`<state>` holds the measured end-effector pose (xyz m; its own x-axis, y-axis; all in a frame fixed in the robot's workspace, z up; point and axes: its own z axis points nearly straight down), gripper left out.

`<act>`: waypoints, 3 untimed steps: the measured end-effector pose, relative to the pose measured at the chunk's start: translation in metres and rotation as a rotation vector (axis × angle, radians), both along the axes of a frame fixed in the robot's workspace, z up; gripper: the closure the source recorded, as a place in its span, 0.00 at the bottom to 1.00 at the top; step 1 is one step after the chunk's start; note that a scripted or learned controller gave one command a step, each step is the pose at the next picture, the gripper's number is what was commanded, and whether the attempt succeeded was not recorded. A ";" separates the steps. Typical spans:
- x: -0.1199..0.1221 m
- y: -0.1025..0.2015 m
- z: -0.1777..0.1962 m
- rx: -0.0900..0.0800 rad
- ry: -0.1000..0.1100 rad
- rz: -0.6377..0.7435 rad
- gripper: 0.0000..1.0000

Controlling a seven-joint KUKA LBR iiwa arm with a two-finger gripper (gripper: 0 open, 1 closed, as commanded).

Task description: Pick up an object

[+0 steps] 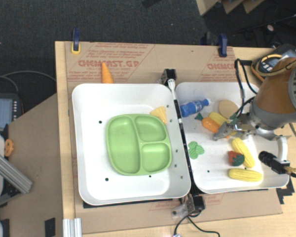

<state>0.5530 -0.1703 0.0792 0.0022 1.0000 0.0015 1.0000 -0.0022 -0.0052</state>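
Fig.: right bin (207, 179), arm entering from right. Gripper (226, 131) low over toy food, tips just beside orange carrot-like piece (210, 125) and yellow piece (217, 118), both lying just up-left of tips. Corn cob (240, 152) sits just down-right, long axis diagonal. Grip state: can't tell; nothing visibly held.

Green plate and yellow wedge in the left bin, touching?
Touching. The camera view shows the yellow wedge lying against the green plate at its upper right rim, with no white bin floor visible between them.
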 end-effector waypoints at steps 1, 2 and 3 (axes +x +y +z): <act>-0.063 -0.042 0.005 0.000 0.001 -0.003 0.00; -0.059 -0.040 0.016 -0.003 -0.007 0.000 1.00; 0.013 0.023 0.005 -0.003 -0.011 0.010 1.00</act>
<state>0.5665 -0.1472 0.0845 -0.0076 1.0000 -0.0016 1.0000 0.0076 0.0061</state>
